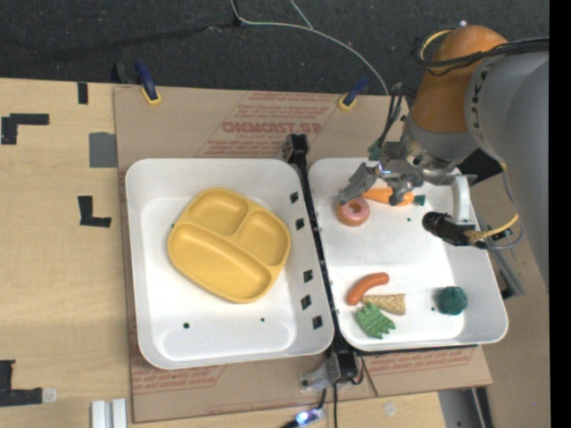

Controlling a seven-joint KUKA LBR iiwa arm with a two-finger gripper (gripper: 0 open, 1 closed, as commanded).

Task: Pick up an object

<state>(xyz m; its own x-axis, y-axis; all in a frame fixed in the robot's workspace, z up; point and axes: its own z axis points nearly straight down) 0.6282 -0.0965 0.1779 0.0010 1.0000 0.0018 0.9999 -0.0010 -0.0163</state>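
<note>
Where the worktop (53,266) carries two shallow white bins side by side, we see the left bin (147,319) holding a yellow divided plate (229,243) that lies near its middle, tilted slightly toward ten o'clock. We find the right bin (486,324) holding the loose objects. At its twelve o'clock end a pink doughnut (353,210) lies flat, and just beside it toward two o'clock sits an orange piece (382,195), partly covered by the arm's tooling. We see the hand (384,178) hanging over that same corner, right above the orange piece and close to the doughnut, with the grey arm (517,96) and its orange band (451,78) reaching in from three o'clock. We cannot tell whether the hand is open or closed, nor whether it touches anything. Toward six o'clock in the right bin, a red sausage (368,286) lies slanted, a tan wedge (385,304) sits just below it, and a green leafy piece (376,321) touches the wedge's lower edge. We see a dark green ball (451,300) well apart at four o'clock.
</note>
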